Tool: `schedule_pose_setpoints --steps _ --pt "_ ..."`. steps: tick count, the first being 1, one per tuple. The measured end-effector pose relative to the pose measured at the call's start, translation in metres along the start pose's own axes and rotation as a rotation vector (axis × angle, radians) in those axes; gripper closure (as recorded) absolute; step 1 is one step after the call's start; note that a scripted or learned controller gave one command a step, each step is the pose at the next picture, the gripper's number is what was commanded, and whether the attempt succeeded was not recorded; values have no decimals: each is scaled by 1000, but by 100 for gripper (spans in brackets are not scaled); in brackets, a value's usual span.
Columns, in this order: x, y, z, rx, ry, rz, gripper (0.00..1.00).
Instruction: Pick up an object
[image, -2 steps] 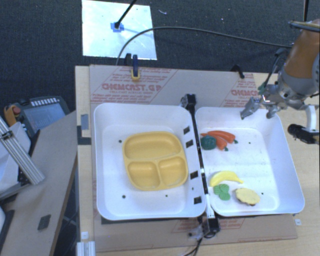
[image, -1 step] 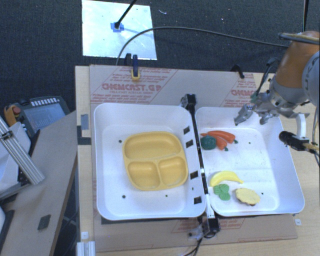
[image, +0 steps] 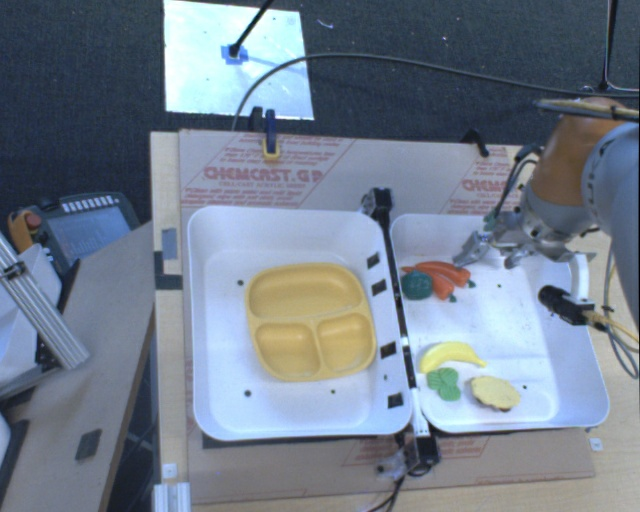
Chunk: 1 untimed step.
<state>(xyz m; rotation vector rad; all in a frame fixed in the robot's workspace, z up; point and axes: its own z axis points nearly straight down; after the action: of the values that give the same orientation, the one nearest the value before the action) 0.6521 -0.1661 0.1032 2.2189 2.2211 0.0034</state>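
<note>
The left bin (image: 215, 330) holds a yellow tray (image: 308, 320). The right bin (image: 575, 385) holds a carrot (image: 440, 272), a green piece (image: 417, 285), a banana (image: 450, 354), a leaf (image: 444, 383) and a slice (image: 495, 393). The gripper (image: 497, 246) hangs over the bin's far side near the carrot; whether it grips anything I cannot tell. The arm is cut off at right.

- Floor (image: 80, 80): dark speckled carpet, visible along the top and left of the view.
- Metal plate (image: 237, 60): square, reflective, lying flat on the floor at upper centre; a blue marker sits on it with a thin black rod rising from it.
- Desk (image: 165, 330): pale wood, overlaid with a protective board (image: 330, 165) printed in red lettering.
- Side table (image: 85, 350): light brown, at left, carrying a handheld control pendant (image: 85, 230) and an aluminium rail (image: 40, 305).
- Light: even, no harsh shadows.
</note>
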Motion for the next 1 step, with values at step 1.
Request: schedule_pose_setpoints --steps 1 --pt "0 2 -14 -5 -2 -2 100"
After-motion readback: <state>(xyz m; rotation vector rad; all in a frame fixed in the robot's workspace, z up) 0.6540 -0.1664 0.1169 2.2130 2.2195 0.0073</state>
